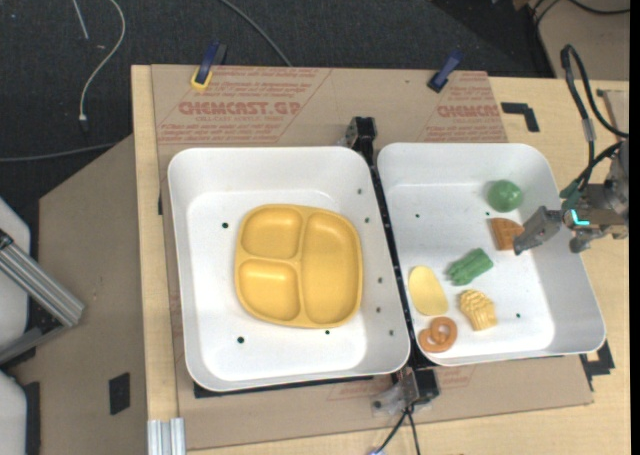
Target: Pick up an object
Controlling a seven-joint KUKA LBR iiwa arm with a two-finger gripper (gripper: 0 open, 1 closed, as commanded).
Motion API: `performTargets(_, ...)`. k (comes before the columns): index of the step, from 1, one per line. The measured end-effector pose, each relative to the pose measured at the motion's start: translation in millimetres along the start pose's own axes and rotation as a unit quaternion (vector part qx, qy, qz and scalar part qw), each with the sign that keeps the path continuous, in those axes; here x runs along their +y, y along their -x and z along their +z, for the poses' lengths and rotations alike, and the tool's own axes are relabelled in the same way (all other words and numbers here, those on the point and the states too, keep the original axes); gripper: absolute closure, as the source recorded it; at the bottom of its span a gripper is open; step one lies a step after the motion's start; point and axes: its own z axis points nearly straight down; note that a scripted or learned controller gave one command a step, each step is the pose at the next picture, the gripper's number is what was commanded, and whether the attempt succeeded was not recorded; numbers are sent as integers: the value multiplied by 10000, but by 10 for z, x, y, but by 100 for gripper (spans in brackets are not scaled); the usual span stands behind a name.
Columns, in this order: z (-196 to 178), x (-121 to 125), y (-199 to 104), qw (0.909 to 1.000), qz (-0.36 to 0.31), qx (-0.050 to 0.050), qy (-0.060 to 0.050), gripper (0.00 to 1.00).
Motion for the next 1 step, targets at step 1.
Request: performTargets(1,-2,2,0,10000,0,-1,3,0)
